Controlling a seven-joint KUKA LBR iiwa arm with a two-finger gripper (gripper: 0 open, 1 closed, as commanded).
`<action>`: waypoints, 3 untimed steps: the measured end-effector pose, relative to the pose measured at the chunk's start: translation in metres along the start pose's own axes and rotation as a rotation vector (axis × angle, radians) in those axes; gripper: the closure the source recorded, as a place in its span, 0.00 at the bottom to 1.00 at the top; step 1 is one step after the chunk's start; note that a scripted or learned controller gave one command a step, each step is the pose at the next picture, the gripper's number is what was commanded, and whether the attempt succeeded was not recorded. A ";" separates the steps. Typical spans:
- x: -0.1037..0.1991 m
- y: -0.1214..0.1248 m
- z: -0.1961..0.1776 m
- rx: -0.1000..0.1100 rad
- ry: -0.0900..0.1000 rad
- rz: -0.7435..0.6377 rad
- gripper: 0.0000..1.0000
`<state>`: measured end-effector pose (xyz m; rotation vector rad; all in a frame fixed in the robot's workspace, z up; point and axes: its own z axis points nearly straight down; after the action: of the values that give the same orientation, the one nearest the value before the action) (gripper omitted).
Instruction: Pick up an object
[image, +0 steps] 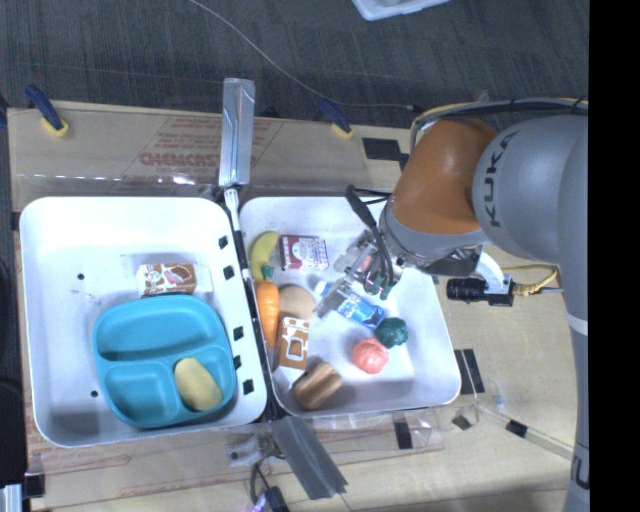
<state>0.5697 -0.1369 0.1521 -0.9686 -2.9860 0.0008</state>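
We see the gripper (345, 290) low in the right bin (440, 340), over a small blue and white bottle (357, 308) near the middle. Its fingers look close around the bottle's top end, but we cannot tell if they pinch it.

Just right of the bottle sits a dark green lump (392, 331), with a pink ball (369, 355) below it. To the left lie a carrot (267, 308), a banana (263, 252), a red and white carton (304, 252), a brown box (293, 342) and a bread roll (316, 383). The bin's right side has bare white floor.

The left bin (50, 250) holds a blue tray (150, 350) with 1 yellow potato (198, 383) in it, and a snack packet (166, 277) above. Its left edge has open room.
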 end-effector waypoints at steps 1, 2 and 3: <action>-0.057 -0.046 0.004 0.002 0.002 0.458 0.00; -0.062 -0.024 0.062 0.000 0.002 0.647 0.00; 0.004 -0.029 0.062 0.003 0.004 0.622 0.00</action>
<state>0.5492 -0.1576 0.0897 -1.8335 -2.5427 0.0044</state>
